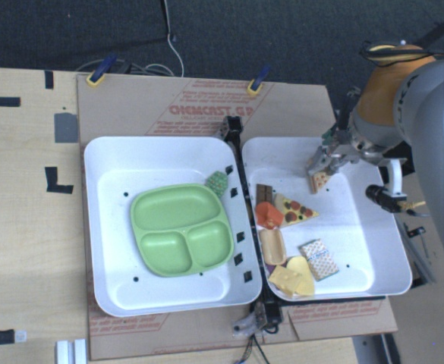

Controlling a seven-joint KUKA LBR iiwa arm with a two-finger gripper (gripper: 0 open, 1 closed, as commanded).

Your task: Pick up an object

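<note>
A small tan cracker [319,180] hangs pinched between the fingers of the hand [322,170], above the back of the right bin [373,279]; the hand is closed on it. The cracker sits directly under the fingertips, so lifting straight up looks like the next move. Forward and left of it lie a pizza slice [296,210], a red piece [269,216], a bread roll [272,246], a patterned packet [319,258] and a yellow wedge [292,278]. A green divided plate [181,230] fills the left bin [108,226]. The cardboard [206,106] on the tabletop [17,226] bears red lettering, too blurred to read reliably.
</note>
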